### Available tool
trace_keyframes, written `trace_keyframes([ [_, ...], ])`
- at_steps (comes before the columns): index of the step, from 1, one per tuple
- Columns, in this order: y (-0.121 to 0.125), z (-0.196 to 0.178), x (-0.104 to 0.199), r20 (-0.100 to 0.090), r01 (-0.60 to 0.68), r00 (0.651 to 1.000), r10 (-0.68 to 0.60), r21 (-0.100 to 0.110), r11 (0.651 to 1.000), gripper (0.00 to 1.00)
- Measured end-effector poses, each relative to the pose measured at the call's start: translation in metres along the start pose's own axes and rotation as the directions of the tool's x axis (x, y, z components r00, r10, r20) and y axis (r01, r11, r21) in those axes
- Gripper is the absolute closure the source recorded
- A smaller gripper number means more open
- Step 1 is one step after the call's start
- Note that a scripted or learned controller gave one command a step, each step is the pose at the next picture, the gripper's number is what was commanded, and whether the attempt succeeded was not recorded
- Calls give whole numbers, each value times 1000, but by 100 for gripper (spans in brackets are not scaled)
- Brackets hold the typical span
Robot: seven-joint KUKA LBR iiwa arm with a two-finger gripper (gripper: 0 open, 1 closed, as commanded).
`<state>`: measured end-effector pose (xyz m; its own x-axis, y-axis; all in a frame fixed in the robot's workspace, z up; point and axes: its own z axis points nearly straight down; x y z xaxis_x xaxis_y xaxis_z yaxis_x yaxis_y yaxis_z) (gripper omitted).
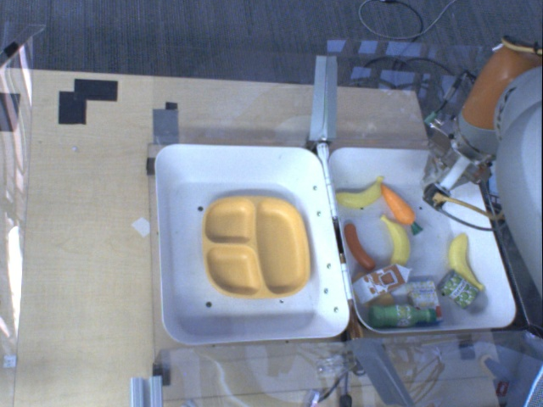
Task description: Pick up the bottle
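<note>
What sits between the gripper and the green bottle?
In the camera view, a banana and a small pale carton lie between the gripper and the green bottle, in the right bin.

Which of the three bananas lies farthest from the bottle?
The banana by the right bin's left wall, at the back, beside the carrot. The middle banana and right banana lie nearer the green bottle at the front wall.
</note>
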<state>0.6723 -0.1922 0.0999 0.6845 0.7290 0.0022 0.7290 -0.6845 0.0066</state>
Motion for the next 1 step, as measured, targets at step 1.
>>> trace_keyframes([
  [1, -43, -115, 22, -2, -69, 998, 69, 1, 998, 100],
])
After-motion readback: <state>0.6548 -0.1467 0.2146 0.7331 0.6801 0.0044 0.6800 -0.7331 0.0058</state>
